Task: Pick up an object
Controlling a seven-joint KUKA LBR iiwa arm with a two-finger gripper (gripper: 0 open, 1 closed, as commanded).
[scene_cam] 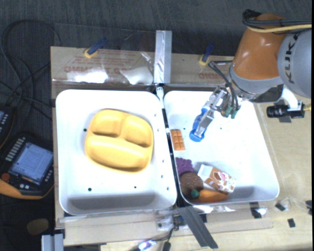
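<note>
A: Dark carpet lies round the bench, and two white bins sit on it side by side. What's in them?

B: Left bin has a yellow tray in its middle. Right bin has an orange bar against its left wall, and a heap in its near left corner: purple grapes, a brown lump, a carrot and a small carton

A: And the arm?

B: Arm reaches in from the right, with the gripper over the far part of the right bin. A blue bottle hangs tilted from it, top end up between the fingers, cap end low and to the left

A: So it has it?

B: Looks so. The claw is closed narrow on the bottle's top end. The bottle seems clear of the floor, though from this angle I can't be sure the cap end isn't touching

A: What's left, then?

B: I'd judge the grasp made and the lift partly done. Raising it well clear without a slip is what remains
</note>
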